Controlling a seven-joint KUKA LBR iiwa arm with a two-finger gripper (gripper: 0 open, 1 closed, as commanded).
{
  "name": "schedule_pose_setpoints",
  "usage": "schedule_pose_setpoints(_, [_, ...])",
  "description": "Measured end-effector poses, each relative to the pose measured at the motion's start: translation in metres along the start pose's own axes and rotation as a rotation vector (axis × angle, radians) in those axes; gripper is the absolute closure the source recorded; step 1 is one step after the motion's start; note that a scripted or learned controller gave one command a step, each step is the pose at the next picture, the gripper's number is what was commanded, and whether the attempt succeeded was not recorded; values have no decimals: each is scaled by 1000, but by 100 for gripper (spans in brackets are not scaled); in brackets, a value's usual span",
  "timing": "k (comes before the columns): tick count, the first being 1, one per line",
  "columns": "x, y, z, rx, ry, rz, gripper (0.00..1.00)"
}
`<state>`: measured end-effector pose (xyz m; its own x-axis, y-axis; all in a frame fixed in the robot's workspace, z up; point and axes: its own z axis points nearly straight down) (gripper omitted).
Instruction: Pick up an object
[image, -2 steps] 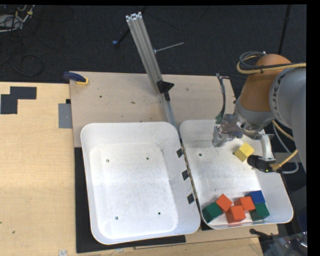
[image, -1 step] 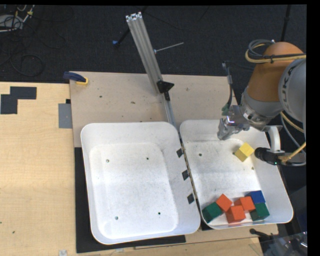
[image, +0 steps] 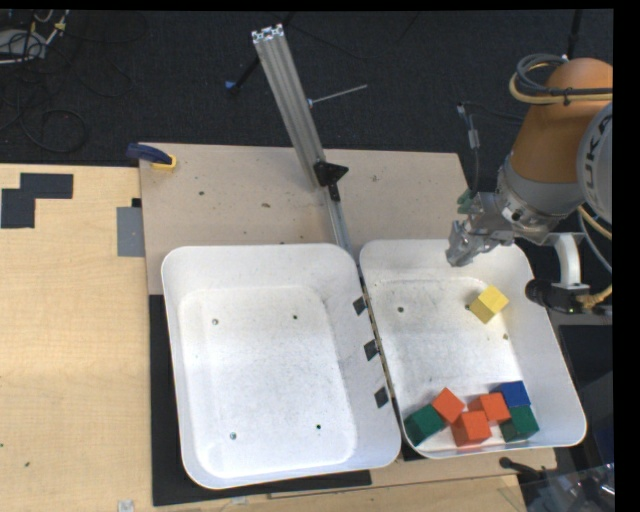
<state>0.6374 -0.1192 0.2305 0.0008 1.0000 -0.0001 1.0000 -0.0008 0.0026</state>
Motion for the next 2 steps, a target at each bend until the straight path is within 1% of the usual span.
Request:
schedule_pose_setpoints(1, [50,-24,-10,6,3,-4,100])
schedule_pose_setpoints(2, [99,-45,4,9,3,-5,100])
